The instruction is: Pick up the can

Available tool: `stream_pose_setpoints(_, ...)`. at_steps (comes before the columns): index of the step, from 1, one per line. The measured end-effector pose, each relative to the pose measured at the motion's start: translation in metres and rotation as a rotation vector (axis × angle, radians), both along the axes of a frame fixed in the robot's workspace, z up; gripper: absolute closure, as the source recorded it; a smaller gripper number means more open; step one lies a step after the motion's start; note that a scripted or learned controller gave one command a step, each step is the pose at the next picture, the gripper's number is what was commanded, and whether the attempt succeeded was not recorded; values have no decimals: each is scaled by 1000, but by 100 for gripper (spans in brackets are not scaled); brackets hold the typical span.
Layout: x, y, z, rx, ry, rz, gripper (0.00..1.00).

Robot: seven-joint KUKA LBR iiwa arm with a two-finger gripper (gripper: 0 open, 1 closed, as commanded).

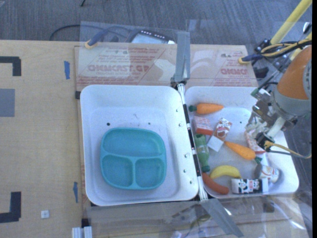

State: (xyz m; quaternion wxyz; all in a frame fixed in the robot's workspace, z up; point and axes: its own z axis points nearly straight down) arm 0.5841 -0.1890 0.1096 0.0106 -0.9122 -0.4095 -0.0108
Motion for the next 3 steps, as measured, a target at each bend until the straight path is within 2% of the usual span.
stream_pose_setpoints(1, 0, 0, 8, 1, 3, 2, 100)
stream_pose_setpoints(2, 45, 34, 86, -28, 13, 42, 100)
stream_pose_setpoints(3, -27, -8, -10, -27, 3, -176, 100)
